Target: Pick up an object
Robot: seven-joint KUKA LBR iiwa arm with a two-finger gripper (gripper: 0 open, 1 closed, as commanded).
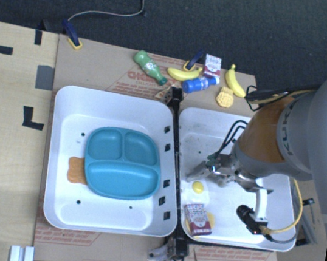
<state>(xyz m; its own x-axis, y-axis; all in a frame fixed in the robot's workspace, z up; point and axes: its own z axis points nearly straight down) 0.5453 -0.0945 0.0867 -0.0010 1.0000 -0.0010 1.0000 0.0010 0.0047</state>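
In the right bin [195, 126] my gripper [201, 173] reaches down toward the bin's left side, with the grey arm and its orange band [267, 134] above it. Just below the fingertips lies a small yellow lemon-like object [198, 187]. A red and white carton [197, 217] lies near the bin's front left corner, with a bit of yellow showing beside it. I see nothing between the fingers.
The left bin [67, 118] holds a blue divided plate [124, 163] with an orange-brown slice [75, 170] under its left edge. Behind the bins on the cardboard lie a green bottle [150, 67], two bananas [183, 73], a blue bottle [195, 84], a small carton [212, 64] and a yellow waffle-like piece [224, 96].
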